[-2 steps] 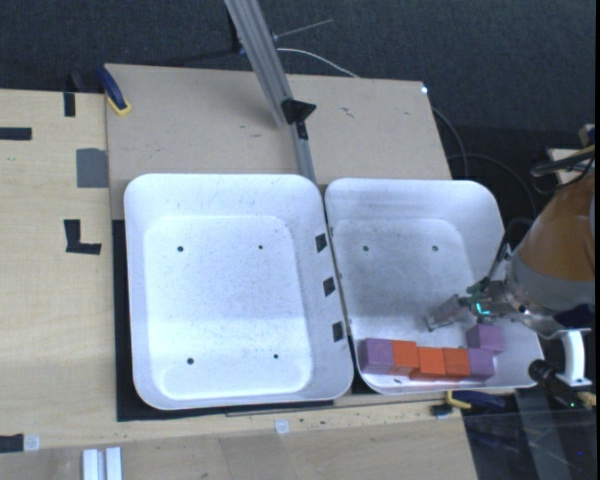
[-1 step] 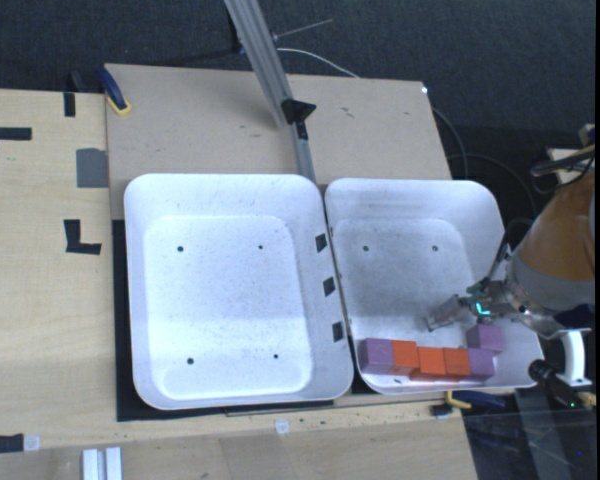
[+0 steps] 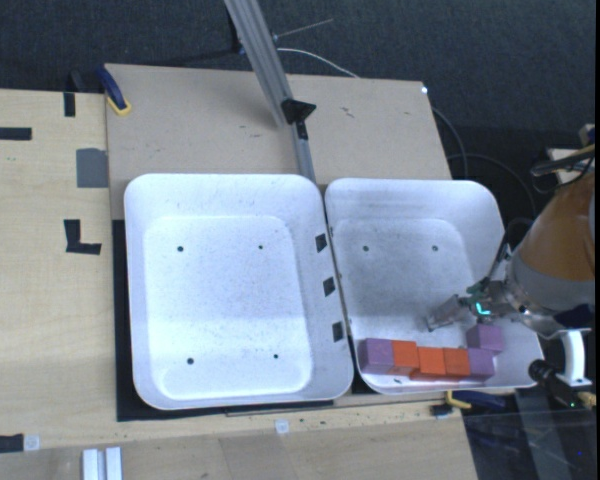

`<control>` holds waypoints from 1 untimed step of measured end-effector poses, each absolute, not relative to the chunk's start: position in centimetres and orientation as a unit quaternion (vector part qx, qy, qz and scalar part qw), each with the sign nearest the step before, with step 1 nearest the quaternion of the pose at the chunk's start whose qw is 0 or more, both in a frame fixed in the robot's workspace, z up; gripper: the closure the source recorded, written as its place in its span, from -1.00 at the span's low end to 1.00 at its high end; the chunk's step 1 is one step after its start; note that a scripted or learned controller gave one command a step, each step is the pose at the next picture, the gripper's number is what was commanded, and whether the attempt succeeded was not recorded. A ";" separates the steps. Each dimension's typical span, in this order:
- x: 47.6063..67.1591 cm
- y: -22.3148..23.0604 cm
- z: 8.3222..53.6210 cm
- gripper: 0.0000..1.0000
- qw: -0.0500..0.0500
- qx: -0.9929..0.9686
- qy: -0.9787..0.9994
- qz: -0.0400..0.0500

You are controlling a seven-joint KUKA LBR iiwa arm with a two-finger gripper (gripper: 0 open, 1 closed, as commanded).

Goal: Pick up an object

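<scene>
Gripper (image 3: 450, 313) low in right bin (image 3: 410, 198), at 4 o'clock; finger state: cannot tell. Purple and orange blocks (image 3: 430, 358) line the bin's 6 o'clock wall.

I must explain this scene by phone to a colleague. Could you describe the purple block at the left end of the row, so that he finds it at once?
Look at the right bin of the two white ones. Along its near wall lies a row of blocks, and the purple block is the leftmost, with an orange block at its right. It is farthest from the gripper.
</scene>
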State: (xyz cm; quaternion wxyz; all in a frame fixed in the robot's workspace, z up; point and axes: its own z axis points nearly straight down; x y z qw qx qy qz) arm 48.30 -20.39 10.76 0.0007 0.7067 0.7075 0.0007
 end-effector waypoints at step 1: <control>48.3 -20.4 10.8 -1.00 0.001 0.707 0.708 0.001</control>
